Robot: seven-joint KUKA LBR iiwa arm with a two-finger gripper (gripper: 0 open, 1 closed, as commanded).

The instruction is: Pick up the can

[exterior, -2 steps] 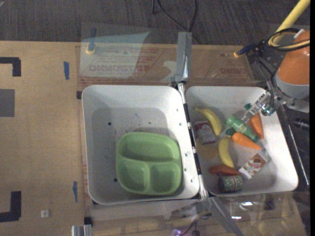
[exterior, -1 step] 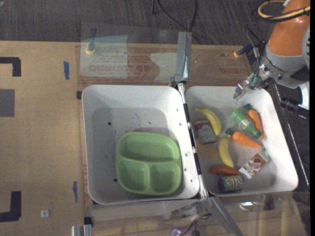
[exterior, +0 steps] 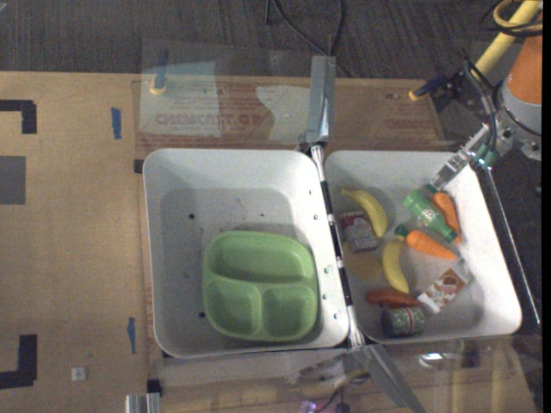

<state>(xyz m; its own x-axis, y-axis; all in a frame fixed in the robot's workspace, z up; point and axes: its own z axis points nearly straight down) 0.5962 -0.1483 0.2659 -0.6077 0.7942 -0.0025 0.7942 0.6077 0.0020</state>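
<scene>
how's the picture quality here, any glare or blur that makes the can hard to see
Camera view: soft overall, small labels unreadable; pale reflections streak the clear sheet behind the bins; the can sits dim but distinguishable at the right bin's near edge; the gripper looks smeared and thin.

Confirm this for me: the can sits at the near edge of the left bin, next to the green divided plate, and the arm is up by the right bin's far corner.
Not quite. The can sits at the near edge of the right bin, not the left, beside a red pepper. The green divided plate is in the left bin. The camera view shows this; the rest stands.
</scene>
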